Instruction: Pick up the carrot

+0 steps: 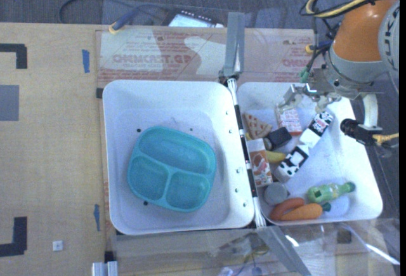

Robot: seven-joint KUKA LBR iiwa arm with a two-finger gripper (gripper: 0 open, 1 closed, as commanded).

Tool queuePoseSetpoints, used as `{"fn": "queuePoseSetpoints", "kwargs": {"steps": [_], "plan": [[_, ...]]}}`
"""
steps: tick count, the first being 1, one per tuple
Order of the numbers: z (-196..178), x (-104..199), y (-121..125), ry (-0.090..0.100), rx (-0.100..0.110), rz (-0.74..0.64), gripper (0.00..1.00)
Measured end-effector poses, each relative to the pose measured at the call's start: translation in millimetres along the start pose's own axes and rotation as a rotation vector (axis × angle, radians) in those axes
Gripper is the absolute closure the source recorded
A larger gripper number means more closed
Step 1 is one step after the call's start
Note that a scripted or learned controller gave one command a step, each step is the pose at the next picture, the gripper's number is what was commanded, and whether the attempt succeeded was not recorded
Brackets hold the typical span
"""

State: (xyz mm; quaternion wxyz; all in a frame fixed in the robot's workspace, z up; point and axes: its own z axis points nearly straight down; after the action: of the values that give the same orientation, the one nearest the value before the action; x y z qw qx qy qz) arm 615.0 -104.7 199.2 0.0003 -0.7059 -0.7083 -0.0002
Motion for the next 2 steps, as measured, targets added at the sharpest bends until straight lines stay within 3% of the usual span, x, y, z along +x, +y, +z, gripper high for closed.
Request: {"fn": "queuePoseSetpoints", "kwargs": {"steps": [1, 2], "plan": [[-3.9, -68.9, -17.2, -0.001, -0.002, 0.007, 0.00], [-51.1, -110.0, -41.2, -0.003, -0.004, -0.131, 0.00]]}}
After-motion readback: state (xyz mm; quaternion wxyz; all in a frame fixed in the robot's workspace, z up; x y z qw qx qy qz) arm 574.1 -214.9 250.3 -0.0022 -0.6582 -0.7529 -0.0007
